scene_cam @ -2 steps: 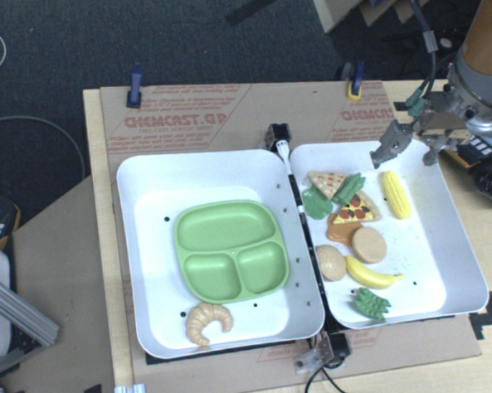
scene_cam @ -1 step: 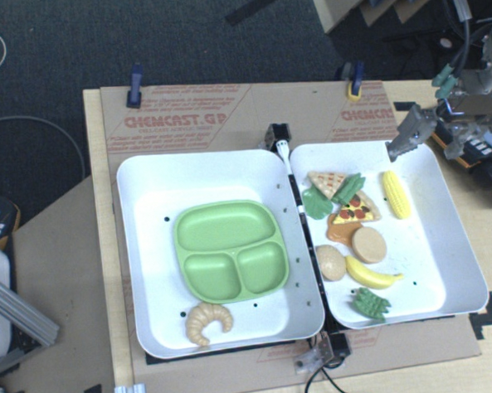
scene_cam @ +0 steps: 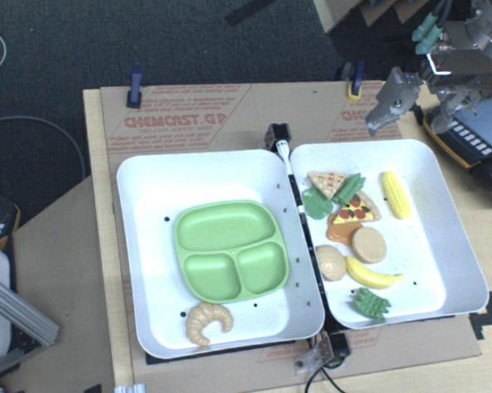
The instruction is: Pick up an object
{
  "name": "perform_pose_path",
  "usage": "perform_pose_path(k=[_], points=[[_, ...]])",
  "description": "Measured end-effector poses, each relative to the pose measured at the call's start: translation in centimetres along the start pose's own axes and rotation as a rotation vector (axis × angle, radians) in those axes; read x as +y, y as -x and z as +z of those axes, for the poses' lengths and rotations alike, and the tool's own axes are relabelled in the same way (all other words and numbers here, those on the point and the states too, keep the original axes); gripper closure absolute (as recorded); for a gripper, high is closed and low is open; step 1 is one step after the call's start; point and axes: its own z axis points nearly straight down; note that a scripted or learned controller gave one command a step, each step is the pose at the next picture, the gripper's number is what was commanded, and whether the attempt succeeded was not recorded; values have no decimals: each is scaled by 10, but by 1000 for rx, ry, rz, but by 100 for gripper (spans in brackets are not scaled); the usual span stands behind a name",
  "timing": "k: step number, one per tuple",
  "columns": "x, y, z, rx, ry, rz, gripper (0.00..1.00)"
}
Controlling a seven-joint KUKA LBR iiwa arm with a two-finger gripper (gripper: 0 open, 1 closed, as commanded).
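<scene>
The right bin holds several toy foods: a yellow corn cob, a pizza slice, a second pizza slice, a green leafy piece, a tan round disc, a pale bun, a banana and a green broccoli piece. A croissant lies at the front of the left bin. My gripper hangs at the upper right, above the back rim of the right bin, apart from every object and with nothing in it.
A green divided plate fills the middle of the left bin. Two clamps pin the cardboard sheet at the back. Arm hardware and cables crowd the top right corner.
</scene>
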Motion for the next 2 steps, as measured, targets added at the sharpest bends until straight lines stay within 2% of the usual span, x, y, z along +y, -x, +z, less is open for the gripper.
perform_pose_path(k=[1, 2], points=[[1, 4, -5, -3, -7, 9, 100], [-3, 73, 103, -4, -24, 18, 100]])
